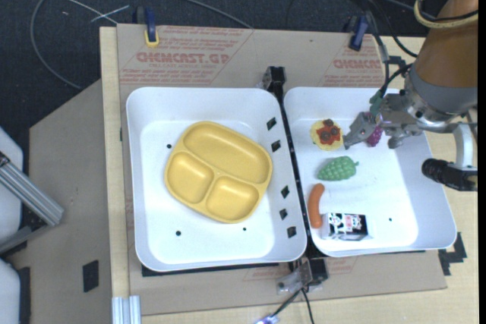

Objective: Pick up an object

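Purple shows between the claw's (373, 134) fingers: a small bunch of purple grapes (374, 135) sits right at the tips, and from above you can read the claw as pinching it, though the view is too coarse to say how firmly. You see the claw over the far part of the right bin (437, 231), hanging from the grey wrist and the orange band of the arm (448, 34) that comes in from the right.

Just left of the claw, close to the grapes, lies a round yellow pizza toy (327, 133) with red topping. Nearer to you than the claw and a little left of it, a green grape bunch (337, 168) rests on the bin floor, apart from the purple one. Farther toward you and left again, an orange hot dog (316, 206) lies along the bin's left wall, and just right of it a small black and white carton (348, 224) sits at the near edge.

Well to the left of the claw, past the black divider, the left bin (144, 178) holds a yellow tray (219, 171) with three compartments, lying tilted on the floor. Both bins stand on a cardboard sheet (182, 49) printed in red, held by blue clamps (151, 25) at the far edge.
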